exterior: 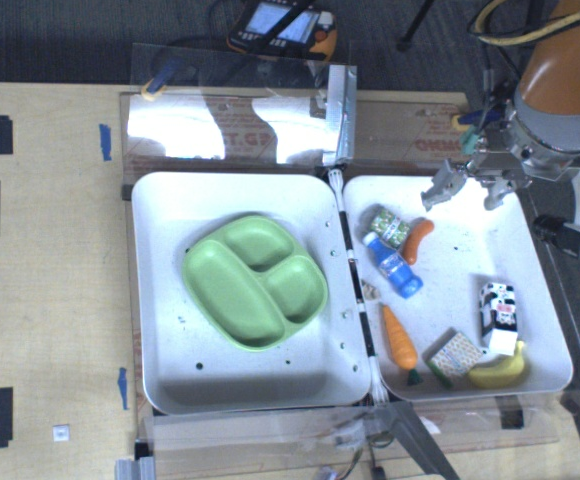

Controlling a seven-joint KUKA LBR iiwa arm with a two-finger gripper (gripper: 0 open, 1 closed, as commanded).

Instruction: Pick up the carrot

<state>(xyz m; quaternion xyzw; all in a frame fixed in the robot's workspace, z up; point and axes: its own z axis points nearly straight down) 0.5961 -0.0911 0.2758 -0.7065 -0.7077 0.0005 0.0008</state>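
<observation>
The carrot [400,337] lies in the right bin [540,278] near its left wall, orange and tapered, with its green end toward the front. My gripper [467,185] hangs over the bin's back edge, well behind and to the right of the carrot. Its two grey fingers [440,190] are spread apart with nothing between them.
The right bin also holds a small green can [389,227], an orange sausage-shaped piece [417,240], a blue bottle [394,268], a black-and-white milk carton [499,316], a banana [500,370] and a patterned packet [454,354]. A green divided plate [255,280] sits in the left bin [160,298].
</observation>
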